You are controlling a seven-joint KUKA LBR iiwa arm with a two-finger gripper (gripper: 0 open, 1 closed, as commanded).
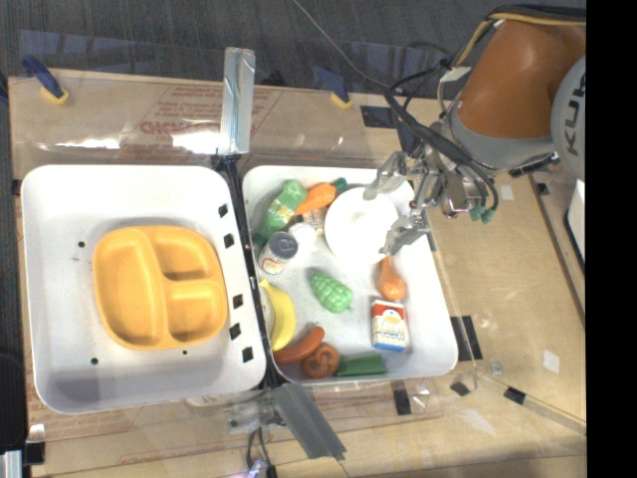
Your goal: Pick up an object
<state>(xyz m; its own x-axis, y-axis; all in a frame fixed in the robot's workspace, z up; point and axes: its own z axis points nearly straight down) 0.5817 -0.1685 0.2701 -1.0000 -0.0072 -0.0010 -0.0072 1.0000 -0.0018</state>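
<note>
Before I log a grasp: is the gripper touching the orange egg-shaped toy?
Cannot tell. In the camera view the gripper hangs just above the orange toy, its lower finger overlapping the toy's top, so contact isn't plain.

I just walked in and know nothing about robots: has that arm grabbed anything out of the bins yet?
Not yet, as far as the view shows. Done: the two-finger gripper is over the right white bin. In hand: nothing between its spread fingers. Left: closing on and lifting something, perhaps the round white plate or orange egg-shaped toy nearby. The yellow divided tray sits in the left bin.
</note>
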